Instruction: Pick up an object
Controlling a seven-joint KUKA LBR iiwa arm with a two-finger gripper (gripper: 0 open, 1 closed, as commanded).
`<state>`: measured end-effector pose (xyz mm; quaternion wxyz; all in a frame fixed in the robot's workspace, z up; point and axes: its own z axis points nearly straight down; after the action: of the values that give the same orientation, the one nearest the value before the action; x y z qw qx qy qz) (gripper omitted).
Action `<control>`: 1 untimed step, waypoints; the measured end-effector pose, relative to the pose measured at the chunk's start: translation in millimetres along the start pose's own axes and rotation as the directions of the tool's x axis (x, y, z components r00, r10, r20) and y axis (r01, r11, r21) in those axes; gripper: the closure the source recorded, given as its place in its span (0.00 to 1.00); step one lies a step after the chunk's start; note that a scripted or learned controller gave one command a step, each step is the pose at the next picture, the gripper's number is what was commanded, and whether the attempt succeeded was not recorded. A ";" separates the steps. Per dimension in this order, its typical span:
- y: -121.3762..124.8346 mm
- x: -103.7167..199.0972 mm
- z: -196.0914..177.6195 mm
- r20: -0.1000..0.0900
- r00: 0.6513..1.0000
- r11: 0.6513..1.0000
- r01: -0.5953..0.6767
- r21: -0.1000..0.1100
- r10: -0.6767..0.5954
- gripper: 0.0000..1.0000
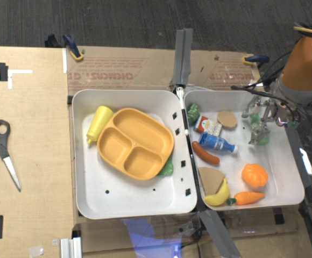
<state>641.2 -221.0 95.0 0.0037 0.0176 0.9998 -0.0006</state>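
My gripper [259, 127] hangs low over the upper right part of the right bin [285, 160], just below the orange wrist band. Something small and greenish [261, 137] lies at its tip; whether it is held I cannot tell. To its left sit a tan round disc [227, 119], a red and white carton [208, 126], a blue bottle [218, 143] and a red sausage [206, 153]. An orange fruit [254, 175] rests below the gripper, apart from it. A carrot [247, 198], a banana [218, 196] and a brown wedge [211, 177] lie along the front edge.
The left bin [91, 198] holds an orange divided plate [135, 143], a yellow bottle [98, 123] and a green item [168, 168] under the plate's edge. A green leafy toy [192, 113] sits by the divider. Scissors [0, 149] lie on the bench at far left.
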 end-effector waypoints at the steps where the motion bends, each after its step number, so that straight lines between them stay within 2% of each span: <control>1: 0.0 5.1 0.9 -0.001 0.999 0.999 0.041 0.000 -0.041 0.00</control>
<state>636.1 -220.8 94.0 0.0030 -0.0027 1.0000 -0.0006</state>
